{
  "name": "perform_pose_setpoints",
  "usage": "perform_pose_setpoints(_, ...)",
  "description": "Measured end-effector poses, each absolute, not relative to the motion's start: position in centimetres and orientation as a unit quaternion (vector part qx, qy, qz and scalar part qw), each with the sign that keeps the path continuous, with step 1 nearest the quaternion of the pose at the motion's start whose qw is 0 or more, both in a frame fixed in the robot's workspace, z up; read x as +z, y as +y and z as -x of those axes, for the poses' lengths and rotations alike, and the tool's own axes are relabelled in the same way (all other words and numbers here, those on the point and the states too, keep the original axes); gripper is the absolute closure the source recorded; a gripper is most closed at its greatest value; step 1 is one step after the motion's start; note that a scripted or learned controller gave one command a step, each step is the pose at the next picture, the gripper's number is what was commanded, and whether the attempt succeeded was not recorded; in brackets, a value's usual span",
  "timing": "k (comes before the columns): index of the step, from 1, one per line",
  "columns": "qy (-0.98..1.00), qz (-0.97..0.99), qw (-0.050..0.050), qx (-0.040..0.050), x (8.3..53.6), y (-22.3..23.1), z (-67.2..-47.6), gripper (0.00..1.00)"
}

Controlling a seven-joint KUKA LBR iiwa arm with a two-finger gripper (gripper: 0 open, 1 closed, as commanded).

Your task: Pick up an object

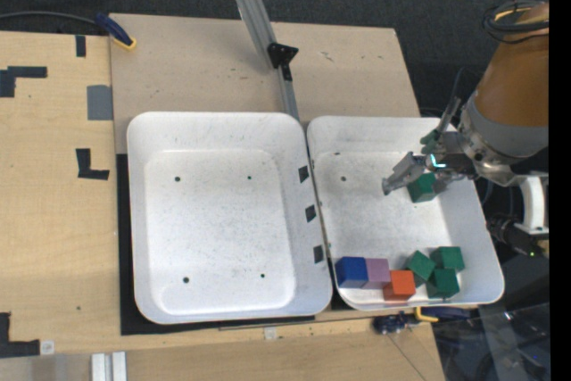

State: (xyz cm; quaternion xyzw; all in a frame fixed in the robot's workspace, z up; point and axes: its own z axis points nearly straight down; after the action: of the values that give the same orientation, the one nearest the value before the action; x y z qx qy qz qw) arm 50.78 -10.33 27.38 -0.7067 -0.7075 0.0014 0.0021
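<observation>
My gripper (409, 185) hangs over the right bin (357, 147), in its upper right part, reaching in from the right. A green block (425, 187) sits between its fingers, pressed against the grey finger (397, 179) on the left. Along the bin's front edge lie a blue block (351, 270), a pale purple block (377, 271), an orange block (401, 284) and three more green blocks (442, 270).
The left bin (214, 214) stands beside the right one, with a raised rim between them. A slanted metal rail (259, 13) runs down from the top to the bins' shared back corner. The arm's orange band (522, 76) and grey body stand at the right.
</observation>
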Motion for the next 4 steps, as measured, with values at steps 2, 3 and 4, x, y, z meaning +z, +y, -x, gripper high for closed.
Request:
perform_pose_setpoints(2,-0.707,0.707,0.002,0.0021,23.2,-10.4,-50.8,0.00)
perform_pose_setpoints(3,-0.707,0.707,0.004,0.0028,17.0,-9.7,-50.4,0.00)
perform_pose_setpoints(4,-0.707,0.707,0.003,0.0024,12.6,-9.4,-50.3,0.00)
